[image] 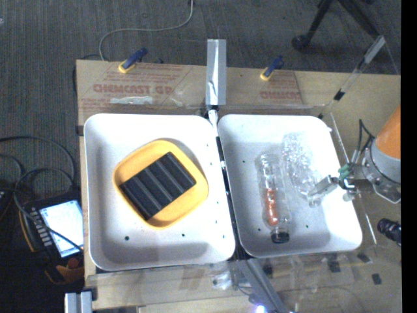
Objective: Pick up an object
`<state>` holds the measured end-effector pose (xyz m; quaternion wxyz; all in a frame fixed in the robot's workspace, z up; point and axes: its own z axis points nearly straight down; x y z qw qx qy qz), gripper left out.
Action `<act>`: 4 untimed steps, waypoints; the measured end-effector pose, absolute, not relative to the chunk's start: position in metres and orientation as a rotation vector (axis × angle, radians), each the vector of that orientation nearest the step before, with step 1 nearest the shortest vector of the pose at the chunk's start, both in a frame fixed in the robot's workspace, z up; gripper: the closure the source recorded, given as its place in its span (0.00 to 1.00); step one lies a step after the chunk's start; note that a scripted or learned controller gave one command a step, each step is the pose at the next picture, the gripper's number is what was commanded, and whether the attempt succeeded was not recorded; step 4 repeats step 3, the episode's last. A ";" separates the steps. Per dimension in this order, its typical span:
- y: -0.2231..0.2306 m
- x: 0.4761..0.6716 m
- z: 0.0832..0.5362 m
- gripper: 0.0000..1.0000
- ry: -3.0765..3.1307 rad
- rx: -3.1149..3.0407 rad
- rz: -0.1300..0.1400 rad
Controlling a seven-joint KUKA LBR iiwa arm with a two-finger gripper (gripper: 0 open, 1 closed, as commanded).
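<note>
In the right bin (247, 142), a clear plastic bottle (271, 197) with orange contents and a black cap lies lengthwise near the middle. A second clear, crumpled bottle (296, 160) lies just to its right. A yellow pad with a black ribbed top (161, 181) rests in the left bin (104, 142). My gripper (322, 187) reaches over the right bin's right rim, its tip beside the lower end of the crumpled bottle. Nothing shows as held in it.
The arm's orange band (399, 135) and wrist hang over the right edge of the bench. A metal divider post (215, 77) stands behind the gap between the bins. Two blue-and-yellow clamps (132, 59) sit at the back edge. Cables and a tablet lie on the floor at left.
</note>
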<state>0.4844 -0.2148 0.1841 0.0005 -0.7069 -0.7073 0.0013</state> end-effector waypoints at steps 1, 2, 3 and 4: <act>-0.165 0.538 0.094 0.00 -2.157 -2.288 0.002; -0.188 0.599 0.091 0.00 -2.092 -2.359 -0.008; -0.199 0.632 0.090 0.00 -2.004 -2.428 -0.006; -0.199 0.632 0.090 0.00 -2.004 -2.428 -0.006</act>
